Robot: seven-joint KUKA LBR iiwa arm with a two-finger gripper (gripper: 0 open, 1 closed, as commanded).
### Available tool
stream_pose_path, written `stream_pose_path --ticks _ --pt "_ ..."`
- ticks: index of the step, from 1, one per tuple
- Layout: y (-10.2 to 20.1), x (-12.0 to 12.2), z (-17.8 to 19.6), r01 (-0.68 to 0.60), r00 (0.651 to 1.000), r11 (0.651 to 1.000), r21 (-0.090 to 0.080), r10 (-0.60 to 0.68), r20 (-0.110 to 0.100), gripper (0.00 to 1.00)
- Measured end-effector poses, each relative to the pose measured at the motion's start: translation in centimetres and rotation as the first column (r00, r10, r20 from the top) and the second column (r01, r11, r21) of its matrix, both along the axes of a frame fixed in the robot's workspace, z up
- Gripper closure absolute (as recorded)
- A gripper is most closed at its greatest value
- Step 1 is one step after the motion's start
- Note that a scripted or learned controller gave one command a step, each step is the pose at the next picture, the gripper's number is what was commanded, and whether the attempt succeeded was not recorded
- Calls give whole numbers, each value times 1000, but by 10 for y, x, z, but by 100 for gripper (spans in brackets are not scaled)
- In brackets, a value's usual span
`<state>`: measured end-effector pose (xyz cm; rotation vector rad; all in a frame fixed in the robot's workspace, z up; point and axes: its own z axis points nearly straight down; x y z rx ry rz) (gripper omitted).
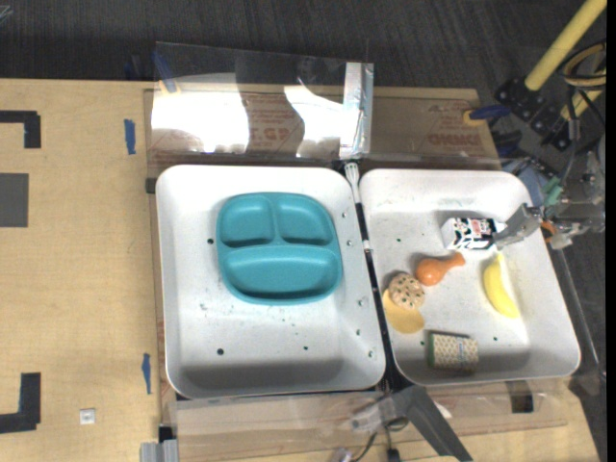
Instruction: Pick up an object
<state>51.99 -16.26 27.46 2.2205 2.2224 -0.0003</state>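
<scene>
The right bin [539, 354] holds several small objects. A white carton with black spots [469, 231] lies near its middle. Just below it is an orange, pear-shaped toy [439, 268]. A cookie on a yellow piece [405, 299] lies to the left of that. A yellow banana [500, 288] rests toward the right wall, and a patterned cylinder [452, 350] lies near the front wall. My gripper [517, 223] reaches in over the right rim, a grey tip just right of the carton and above the banana. Nothing visibly sits in it.
The left bin [183, 335] carries a teal divided plate [278, 245]. A clear plastic sheet [289, 104] stands behind the bins on cardboard. Cables and a yellow pole [568, 37] crowd the upper right. A narrow divider [366, 258] separates the bins.
</scene>
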Motion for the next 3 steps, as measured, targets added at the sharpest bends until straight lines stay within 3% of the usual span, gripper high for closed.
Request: stream_pose_path --ticks 1,2,3 --pt "4 -19 40 -119 993 993 -2 119 5 0" --pt "112 67 -82 7 1000 1000 3 -7 -11 0" --pt "69 -24 -186 -61 998 998 -1 61 5 0"
